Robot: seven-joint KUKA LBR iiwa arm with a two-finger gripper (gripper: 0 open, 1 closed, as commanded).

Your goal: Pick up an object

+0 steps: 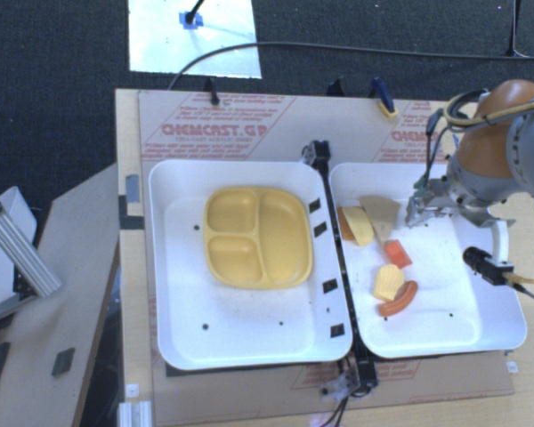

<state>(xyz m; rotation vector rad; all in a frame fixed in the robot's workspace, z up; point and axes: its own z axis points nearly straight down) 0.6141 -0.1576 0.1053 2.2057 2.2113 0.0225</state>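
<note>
Five food pieces lie in the right bin (pixel 489 327), centre-right of frame. The gripper (pixel 416 210) hovers at their upper right, fingers unclear. Nearest is the tan wedge (pixel 380 212), just left; the sausage (pixel 398 299) lies lower, slanting.

both white bins (pixel 187 327) look like smooth, slightly glossy plastic. the yellow divided plate (pixel 254 237) is matt plastic too. bench top (pixel 222 127) looks like a clear sheet with printed paper backing, and the floor (pixel 53 60) is rough dark carpet.
</note>
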